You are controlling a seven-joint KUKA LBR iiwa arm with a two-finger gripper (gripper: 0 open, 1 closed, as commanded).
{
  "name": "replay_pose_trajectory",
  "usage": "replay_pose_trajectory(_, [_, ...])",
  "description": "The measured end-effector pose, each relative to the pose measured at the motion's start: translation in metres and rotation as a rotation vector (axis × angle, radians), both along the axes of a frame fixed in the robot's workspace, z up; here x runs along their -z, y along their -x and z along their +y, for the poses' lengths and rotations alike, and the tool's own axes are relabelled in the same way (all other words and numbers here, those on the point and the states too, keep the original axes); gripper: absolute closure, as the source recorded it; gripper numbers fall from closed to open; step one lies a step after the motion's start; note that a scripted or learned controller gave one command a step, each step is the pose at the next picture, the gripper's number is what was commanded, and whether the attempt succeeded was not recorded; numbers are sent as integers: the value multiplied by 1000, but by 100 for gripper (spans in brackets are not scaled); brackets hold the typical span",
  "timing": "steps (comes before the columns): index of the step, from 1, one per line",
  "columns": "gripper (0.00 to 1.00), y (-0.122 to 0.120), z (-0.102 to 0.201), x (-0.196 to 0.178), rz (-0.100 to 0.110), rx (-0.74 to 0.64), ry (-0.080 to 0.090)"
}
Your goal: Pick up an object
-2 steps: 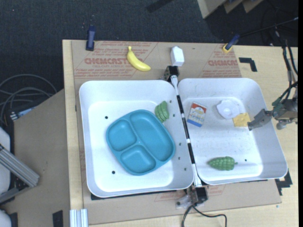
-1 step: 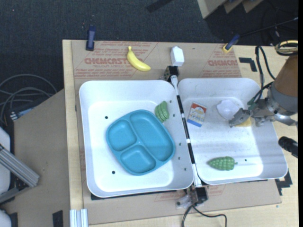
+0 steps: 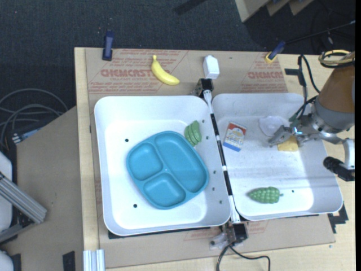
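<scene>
My gripper hangs low over the upper right part of the right bin, at the end of the grey arm with its orange band. A small yellow block lies just below and beside it, partly covered by it. A clear plastic piece sits just to its left. Further left in the same bin lies a small red and white carton. A bunch of green grapes rests near the bin's front.
The left bin holds a blue divided plate and a green vegetable by its right wall. On the bench behind the bins lie a banana and a white block.
</scene>
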State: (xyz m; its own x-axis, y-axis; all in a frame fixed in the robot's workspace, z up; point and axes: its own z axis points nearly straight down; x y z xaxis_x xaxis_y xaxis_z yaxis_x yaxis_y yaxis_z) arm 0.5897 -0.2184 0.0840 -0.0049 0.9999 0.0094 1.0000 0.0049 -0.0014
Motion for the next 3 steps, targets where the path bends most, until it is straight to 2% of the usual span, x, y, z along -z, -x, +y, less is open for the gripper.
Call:
replay_pose_trajectory(1, [100,-2,-5,-14,-10,2,12])
replay_pose_trajectory(2, [100,63,2,-43,0,6,9])
replay_pose_trajectory(3, [100,21,44,-96,-4,3,10])
